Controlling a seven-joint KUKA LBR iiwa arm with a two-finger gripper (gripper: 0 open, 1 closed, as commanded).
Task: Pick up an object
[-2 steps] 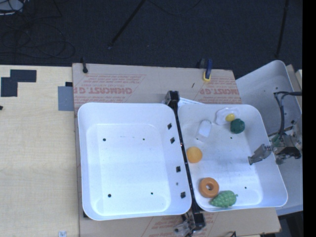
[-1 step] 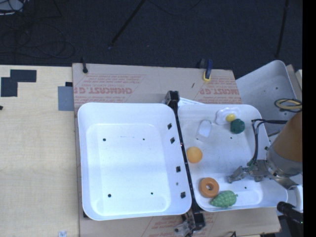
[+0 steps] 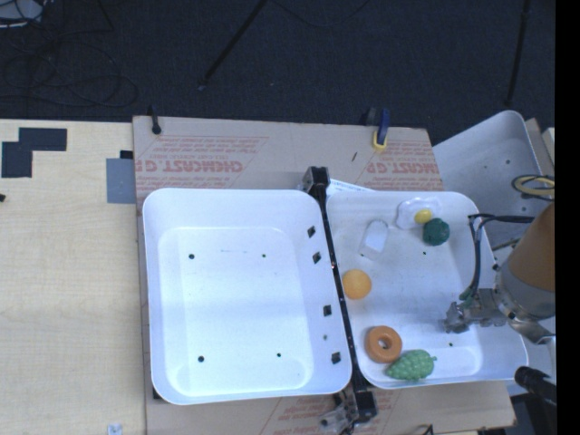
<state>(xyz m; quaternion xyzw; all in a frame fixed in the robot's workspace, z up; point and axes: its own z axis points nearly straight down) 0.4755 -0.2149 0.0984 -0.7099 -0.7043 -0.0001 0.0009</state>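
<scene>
The arm waits at the right side of the right bin (image 3: 489, 356), with nothing picked up

The gripper (image 3: 460, 319) sits low near the bin's right wall, and the grey arm (image 3: 526, 284) comes in from the right, bent down and pointing left. I cannot tell if it is open or closed. The toys lie apart from it: an orange ball (image 3: 356, 285) by the middle wall, an orange ring (image 3: 384, 343) beside a bumpy green toy (image 3: 410, 365) at the front, a dark green ball (image 3: 436, 232) just beside a small yellow thing (image 3: 422, 216) at the back. They look light. The balls may roll away, so squeeze across the middle. The ring looks easy to pinch on one side
</scene>
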